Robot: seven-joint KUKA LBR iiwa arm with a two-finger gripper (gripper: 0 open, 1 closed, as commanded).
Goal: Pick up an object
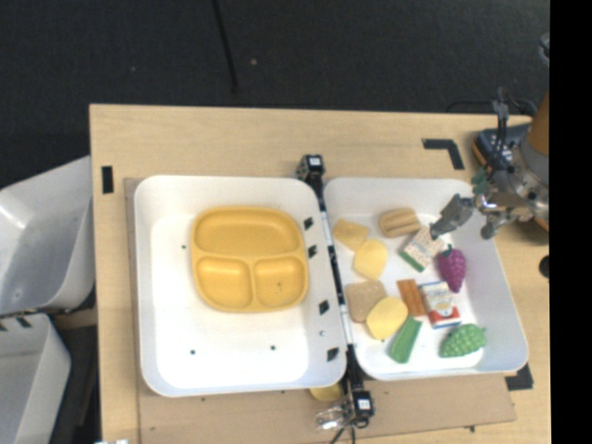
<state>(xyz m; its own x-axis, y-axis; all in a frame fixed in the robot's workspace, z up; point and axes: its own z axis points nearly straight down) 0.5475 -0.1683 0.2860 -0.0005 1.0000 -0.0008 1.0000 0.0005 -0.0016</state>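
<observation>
The gripper is seen low over the right bin; whether it is open cannot be told. A small card packet lies just below-left of it, its long axis slanting toward the purple grapes.

even overhead light, soft shadows, slightly blurry, dark surroundings
</observation>
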